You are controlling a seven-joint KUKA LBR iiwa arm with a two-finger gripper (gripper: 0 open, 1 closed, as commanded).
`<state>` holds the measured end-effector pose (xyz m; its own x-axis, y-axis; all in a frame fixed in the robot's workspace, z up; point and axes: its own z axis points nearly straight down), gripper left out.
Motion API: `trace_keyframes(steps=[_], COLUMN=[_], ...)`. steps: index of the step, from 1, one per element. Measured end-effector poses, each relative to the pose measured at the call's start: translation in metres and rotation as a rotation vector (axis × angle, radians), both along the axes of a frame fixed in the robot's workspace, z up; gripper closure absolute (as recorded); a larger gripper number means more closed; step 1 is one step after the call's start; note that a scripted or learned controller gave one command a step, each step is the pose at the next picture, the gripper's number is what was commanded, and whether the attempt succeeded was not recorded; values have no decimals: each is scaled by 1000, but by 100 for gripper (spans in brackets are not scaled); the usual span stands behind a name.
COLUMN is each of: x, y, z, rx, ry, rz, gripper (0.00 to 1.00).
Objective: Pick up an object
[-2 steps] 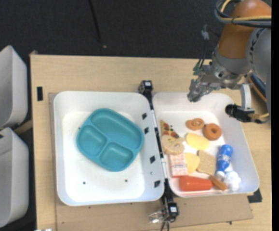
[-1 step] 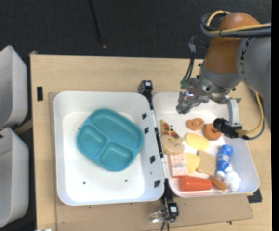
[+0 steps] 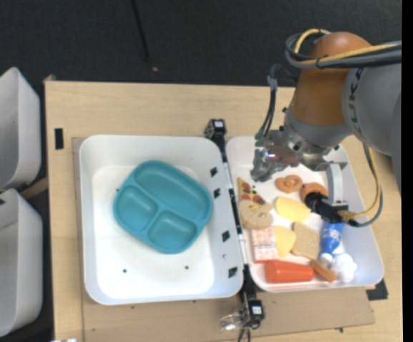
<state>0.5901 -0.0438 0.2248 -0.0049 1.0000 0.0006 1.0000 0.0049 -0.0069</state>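
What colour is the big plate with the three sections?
The plate is teal blue, seen in the camera view.

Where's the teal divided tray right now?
In the camera view, the teal divided tray lies in the left bin, near its middle, apart from the food items in the right bin.

a divided plate (image 3: 163, 206) lies in the left bin (image 3: 92, 262); toy foods (image 3: 284, 234) crowd the right bin (image 3: 366, 258).

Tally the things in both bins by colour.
Teal: 1, the tray
Yellow: 2, pieces and
Brown or tan: 4, at
Red or pink: 2, at
Blue: 1, bottle
Total: 10
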Motion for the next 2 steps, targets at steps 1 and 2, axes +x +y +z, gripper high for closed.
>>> trace_keyframes(steps=[1,2], x=[-18,-44], y=[51,93], z=[10,3], rx=[1,-1], ry=[-1,1], rz=[3,1], gripper=[100,100])
